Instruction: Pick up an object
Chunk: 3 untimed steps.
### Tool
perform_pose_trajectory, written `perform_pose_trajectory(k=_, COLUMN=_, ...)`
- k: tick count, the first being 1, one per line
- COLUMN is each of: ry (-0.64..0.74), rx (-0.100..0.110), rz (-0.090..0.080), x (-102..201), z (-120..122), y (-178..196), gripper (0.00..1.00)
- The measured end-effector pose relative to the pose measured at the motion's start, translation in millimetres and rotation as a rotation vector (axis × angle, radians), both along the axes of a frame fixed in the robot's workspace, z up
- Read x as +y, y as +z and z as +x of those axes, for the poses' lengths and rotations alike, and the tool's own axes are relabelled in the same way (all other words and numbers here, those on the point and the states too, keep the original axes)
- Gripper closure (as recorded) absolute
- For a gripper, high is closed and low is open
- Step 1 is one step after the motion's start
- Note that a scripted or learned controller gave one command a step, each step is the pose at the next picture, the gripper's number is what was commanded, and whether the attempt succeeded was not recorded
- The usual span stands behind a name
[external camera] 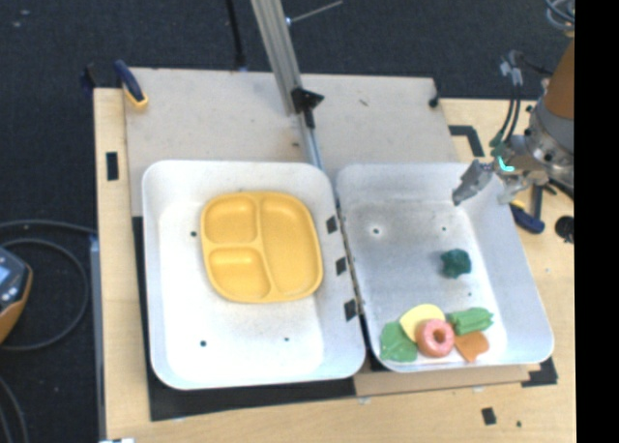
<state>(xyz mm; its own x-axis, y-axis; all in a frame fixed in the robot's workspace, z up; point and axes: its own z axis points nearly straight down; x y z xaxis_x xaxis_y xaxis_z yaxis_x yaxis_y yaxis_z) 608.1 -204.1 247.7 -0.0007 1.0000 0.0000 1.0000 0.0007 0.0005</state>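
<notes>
The right bin point(387, 199) holds several small toys. A dark green lump point(456, 262) lies alone near the bin's right side. At the front sit a pink ring point(435, 338), a yellow disc point(421, 317), two green pieces point(396, 342) point(472, 318) and an orange piece point(472, 345), all bunched together. My gripper point(491, 184) hangs over the bin's far right rim, open, with nothing between its fingers. It is well behind the dark green lump.
A yellow divided plate point(261, 245) lies in the left bin point(174, 335). A metal post point(276, 35) rises behind the bins. Blue clamps sit at the bench's far left point(131, 83) and right edge point(528, 219).
</notes>
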Motion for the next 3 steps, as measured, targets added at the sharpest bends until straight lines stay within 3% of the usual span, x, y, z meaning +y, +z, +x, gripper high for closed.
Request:
perform_pose_trajectory(k=1, ry=0.0, rx=-0.002, rz=0.0, x=0, z=0, y=1, gripper=0.0)
perform_pose_trajectory(k=3, ry=0.0, rx=0.004, rz=0.0, x=8, z=-17, y=-106, gripper=0.0)
